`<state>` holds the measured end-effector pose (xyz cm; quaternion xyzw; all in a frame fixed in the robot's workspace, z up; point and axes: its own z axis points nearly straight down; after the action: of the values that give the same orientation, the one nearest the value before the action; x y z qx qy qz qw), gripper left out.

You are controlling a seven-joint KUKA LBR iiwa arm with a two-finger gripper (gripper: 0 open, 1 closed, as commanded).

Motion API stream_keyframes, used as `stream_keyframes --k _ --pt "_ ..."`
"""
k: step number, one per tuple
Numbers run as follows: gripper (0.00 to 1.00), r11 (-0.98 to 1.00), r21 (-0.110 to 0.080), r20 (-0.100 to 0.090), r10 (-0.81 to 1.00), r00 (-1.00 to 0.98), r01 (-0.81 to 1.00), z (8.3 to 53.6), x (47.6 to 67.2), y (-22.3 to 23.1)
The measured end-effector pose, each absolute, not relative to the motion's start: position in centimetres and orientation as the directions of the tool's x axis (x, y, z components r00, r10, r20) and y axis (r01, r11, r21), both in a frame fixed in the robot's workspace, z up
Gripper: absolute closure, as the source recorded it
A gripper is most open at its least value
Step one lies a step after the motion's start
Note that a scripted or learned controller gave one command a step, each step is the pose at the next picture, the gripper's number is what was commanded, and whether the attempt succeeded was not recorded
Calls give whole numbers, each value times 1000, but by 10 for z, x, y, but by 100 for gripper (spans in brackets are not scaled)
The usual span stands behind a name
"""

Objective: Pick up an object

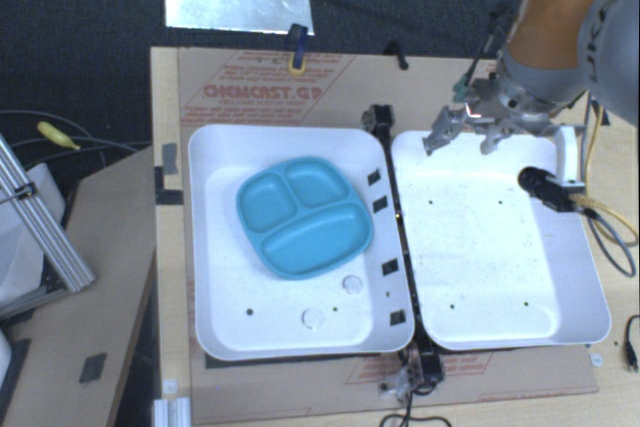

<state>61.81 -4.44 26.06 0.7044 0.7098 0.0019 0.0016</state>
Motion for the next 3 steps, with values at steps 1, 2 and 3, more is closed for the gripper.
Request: stream_keyframes --k 1,2,3 --pt "0 9 2 2 1000 -9 1000 209 670 10" --pt "100 9 7 -1 1000 -9 1000 224 670 6" --pt "100 -3 -6 0 1000 3 1000 182 618 -25"
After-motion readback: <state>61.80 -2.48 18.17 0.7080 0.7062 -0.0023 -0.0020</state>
